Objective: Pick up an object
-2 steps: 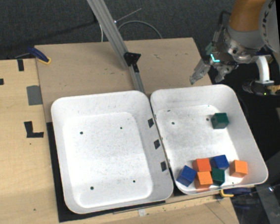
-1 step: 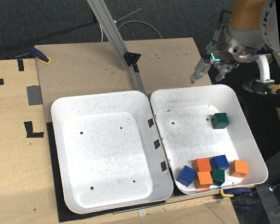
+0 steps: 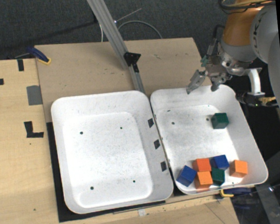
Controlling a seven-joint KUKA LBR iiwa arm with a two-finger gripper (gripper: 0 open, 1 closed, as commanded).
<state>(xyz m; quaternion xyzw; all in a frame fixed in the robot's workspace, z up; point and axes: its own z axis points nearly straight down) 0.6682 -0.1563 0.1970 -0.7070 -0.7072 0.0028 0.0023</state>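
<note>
My gripper (image 3: pixel 203 84) hangs over the far rim of the right bin (image 3: pixel 240 123), its two fingers spread open with nothing between them. A dark green cube (image 3: pixel 220 120) lies alone in the right bin, a short way in front of the gripper and slightly right. Along the bin's near edge sits a cluster of cubes: a blue one (image 3: pixel 186 175), an orange one (image 3: pixel 202 164), another orange one (image 3: pixel 204 178), a blue one (image 3: pixel 220 162), a green one (image 3: pixel 218 175) and an orange one (image 3: pixel 239 167).
The left bin (image 3: pixel 63 142) lies beside the right one, their rims touching. A slanted metal pole (image 3: pixel 114 34) crosses the back of the bench and ends near the bins' shared far corner. Black cables run at the right of the right bin.
</note>
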